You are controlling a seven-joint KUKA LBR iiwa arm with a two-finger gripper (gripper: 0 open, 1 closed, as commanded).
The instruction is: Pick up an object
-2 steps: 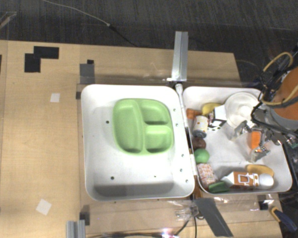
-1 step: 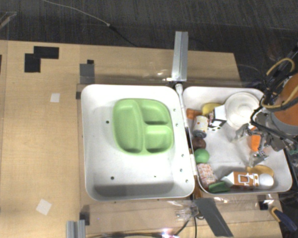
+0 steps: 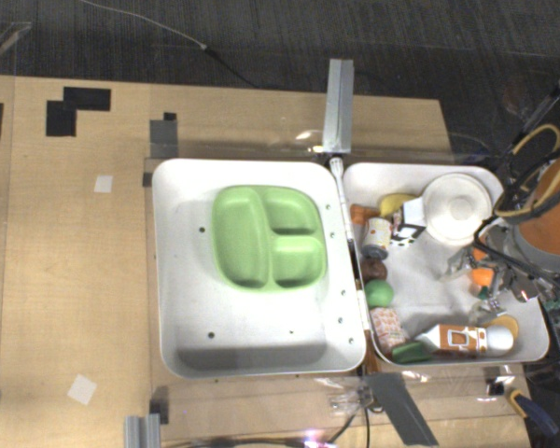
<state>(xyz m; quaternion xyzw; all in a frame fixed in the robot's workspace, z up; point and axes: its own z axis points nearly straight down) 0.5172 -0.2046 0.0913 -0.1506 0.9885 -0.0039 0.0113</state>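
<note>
Camera view: my grey arm with the orange band (image 3: pixel 549 215) reaches in from the right over the right-hand shallow white bin (image 3: pixel 420 278). My jaws' assembly (image 3: pixel 490 283) sits low at that bin's right side, with something orange at its tip; whether it is gripped, and whether the jaws are released or clenched, I cannot tell.

Right bin contents: round white bowl (image 3: pixel 457 207) at the far end, yellow banana-like piece (image 3: pixel 395 202) just left of it, small green ball (image 3: pixel 379 293) against the left wall, pink speckled block (image 3: pixel 387 323) near it, and a white bottle with orange label (image 3: pixel 469 340) lying flat along the near wall.

Left-hand white bin (image 3: pixel 196 325) carries a light green three-compartment tray (image 3: pixel 266 237). Both bins rest on the wooden surface (image 3: pixel 65 278).
</note>
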